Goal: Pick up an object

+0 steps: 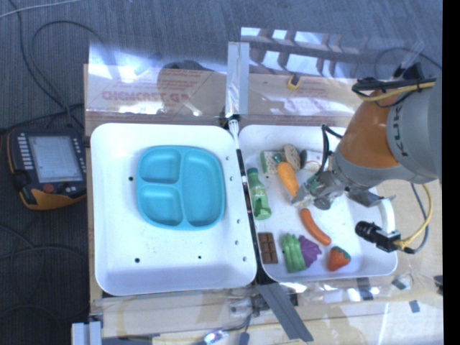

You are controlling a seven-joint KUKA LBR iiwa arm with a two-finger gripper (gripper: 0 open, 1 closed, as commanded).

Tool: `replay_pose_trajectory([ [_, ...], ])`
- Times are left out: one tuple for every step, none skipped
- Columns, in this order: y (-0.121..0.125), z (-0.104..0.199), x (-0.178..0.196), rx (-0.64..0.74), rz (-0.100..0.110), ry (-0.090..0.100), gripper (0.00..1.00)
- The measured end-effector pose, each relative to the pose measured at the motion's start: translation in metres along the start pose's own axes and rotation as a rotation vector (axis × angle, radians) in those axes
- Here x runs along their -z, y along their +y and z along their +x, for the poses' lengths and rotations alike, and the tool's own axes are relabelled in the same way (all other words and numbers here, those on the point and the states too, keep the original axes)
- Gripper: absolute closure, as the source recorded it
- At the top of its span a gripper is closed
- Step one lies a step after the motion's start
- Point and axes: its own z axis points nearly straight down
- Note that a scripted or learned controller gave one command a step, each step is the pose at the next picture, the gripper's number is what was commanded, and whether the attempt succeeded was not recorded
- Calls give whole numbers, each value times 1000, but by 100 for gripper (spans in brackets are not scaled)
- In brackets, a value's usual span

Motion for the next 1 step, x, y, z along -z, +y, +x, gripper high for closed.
replay_pose_trajectory([
  [-1, 0, -2, 0, 3, 1, 0],
])
